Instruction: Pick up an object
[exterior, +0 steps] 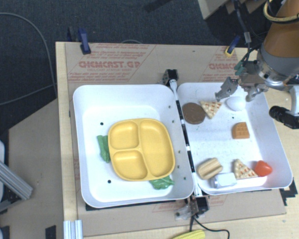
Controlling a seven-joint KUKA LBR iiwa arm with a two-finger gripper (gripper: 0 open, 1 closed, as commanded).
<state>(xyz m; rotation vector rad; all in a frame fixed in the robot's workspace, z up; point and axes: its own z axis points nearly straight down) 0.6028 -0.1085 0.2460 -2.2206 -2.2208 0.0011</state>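
Hovering hand (237, 92) over right bin (276, 148) | white object (235, 103) partly hidden, unidentifiable

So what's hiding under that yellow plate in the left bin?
Green leafy pieces poke out from under the yellow divided plate: one at its left edge, another at its lower right corner. How far they reach beneath it, or whether anything else lies there, is covered by the plate.

Two bins sit side by side. In the left bin (84, 133) lies a divided plate (140, 148), a leaf (103, 147) at its left edge. The right bin (276, 148) holds a round cookie (193, 113) beside a wedge (210, 107) — further forward, a roll (209, 168), another wedge (244, 170), a tomato (262, 168).
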